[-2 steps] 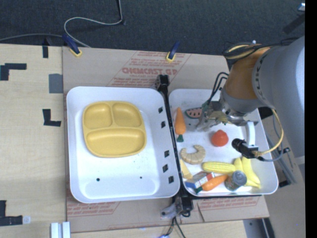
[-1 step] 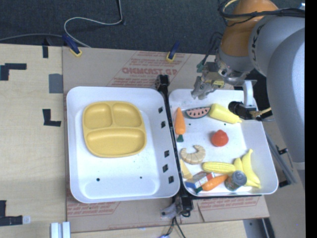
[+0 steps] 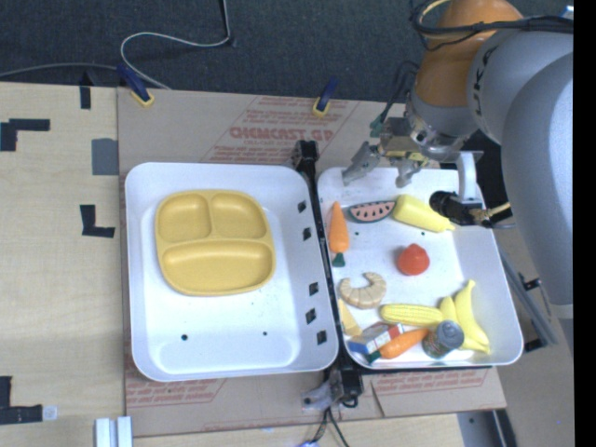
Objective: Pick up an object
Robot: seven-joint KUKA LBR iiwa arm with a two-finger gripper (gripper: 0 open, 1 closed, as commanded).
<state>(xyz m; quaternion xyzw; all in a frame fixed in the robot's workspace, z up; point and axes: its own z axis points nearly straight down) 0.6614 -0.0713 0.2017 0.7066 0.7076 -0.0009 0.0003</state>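
A grey arm point(image 3: 521, 110) with an orange band reaches in from the right, its gripper point(image 3: 384, 164) hovering with jaws spread apart and nothing between them over the far edge of the right bin point(image 3: 498, 277). The left bin point(image 3: 149, 333) holds a yellow divided plate point(image 3: 215, 241). Toy food crowds the right bin: a banana point(image 3: 468, 315) at the near right, a corn cob point(image 3: 411, 314) beside it, a carrot point(image 3: 338, 228) along the left wall, a watermelon slice point(image 3: 372, 211) just below the gripper, and a tomato point(image 3: 413, 260) mid-bin.
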